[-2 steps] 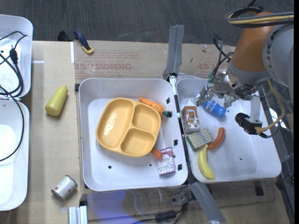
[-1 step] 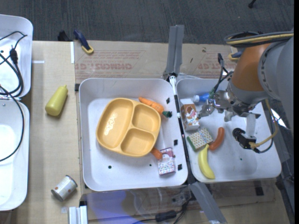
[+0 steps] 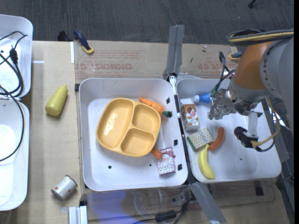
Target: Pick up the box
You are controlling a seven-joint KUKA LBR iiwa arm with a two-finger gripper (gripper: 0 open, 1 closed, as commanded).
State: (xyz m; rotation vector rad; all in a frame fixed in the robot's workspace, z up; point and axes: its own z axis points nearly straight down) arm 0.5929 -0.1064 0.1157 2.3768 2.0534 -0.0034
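Three box-like items are in view. A small brown and white carton lies at the left side of the right bin. Just below it is a checkered green and white box. A pink box lies in the left bin, near its lower right corner. My gripper hangs over the right bin, to the right of the brown carton and above the checkered box. Nothing is visibly held in it.
Also in the right bin are a sausage, a banana and a blue bottle. The left bin holds a yellow divided plate and a carrot. A mustard bottle and a can lie on the bench at the left.
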